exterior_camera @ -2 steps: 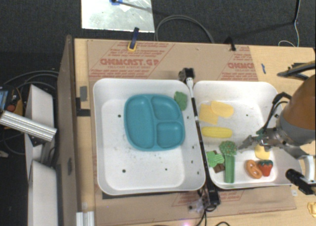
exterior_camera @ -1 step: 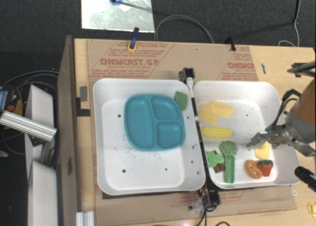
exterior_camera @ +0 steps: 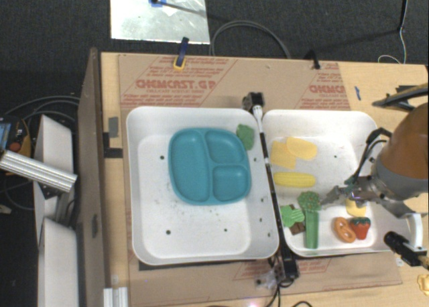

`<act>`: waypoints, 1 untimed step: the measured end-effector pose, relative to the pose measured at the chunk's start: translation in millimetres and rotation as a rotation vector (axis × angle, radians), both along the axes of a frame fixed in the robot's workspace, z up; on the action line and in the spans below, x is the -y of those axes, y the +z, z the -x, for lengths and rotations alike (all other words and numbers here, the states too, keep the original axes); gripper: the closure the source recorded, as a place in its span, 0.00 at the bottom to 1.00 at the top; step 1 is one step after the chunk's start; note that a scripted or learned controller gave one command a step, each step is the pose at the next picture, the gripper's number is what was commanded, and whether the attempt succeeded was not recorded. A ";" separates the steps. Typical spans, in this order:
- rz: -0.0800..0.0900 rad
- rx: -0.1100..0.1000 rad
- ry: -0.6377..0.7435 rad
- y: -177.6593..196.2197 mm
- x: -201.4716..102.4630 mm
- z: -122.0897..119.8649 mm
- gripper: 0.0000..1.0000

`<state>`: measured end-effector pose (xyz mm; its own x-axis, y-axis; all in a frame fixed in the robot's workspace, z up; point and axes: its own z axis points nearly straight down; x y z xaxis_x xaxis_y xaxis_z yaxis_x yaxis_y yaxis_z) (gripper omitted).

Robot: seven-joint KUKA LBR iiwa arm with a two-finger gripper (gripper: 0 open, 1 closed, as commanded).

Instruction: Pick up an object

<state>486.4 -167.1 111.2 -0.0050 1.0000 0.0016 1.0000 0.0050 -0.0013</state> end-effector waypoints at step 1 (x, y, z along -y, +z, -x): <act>0.004 0.005 -0.005 -26.3 21.9 -1.1 0.00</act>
<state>487.5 -189.0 84.9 -0.0004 1.0000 -0.0021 1.0000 0.0004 0.0037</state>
